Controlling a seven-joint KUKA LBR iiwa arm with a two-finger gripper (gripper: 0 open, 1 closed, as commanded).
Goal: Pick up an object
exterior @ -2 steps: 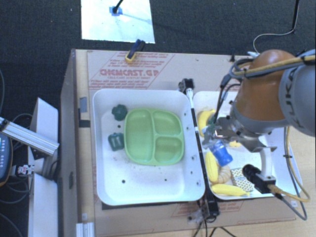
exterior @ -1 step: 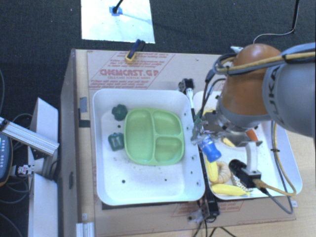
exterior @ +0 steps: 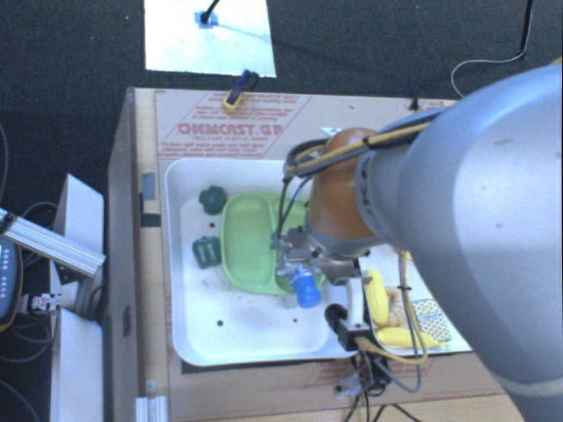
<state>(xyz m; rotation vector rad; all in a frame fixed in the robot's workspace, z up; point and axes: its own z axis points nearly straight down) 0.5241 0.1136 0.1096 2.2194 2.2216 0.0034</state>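
In the left white bin (exterior: 230, 337) a light green bowl-like dish (exterior: 246, 240) lies near the middle. Left of it are two small dark green pieces, one nearer the back (exterior: 212, 200) and one nearer the front (exterior: 206, 251). A small blue cylinder (exterior: 306, 289) sits at the dish's right front edge. My gripper (exterior: 295, 260) reaches down right over the dish's right side, directly above the blue cylinder. The wrist hides whether anything is between the fingers. The orange band (exterior: 339, 196) sits just above the wrist.
Yellow objects (exterior: 380, 299) (exterior: 406, 337) lie in the right bin, mostly covered by the grey arm (exterior: 475, 209). A yellow-and-black tool (exterior: 237, 90) rests on the cardboard behind the bins. Black cables hang at the front edge (exterior: 365, 376).
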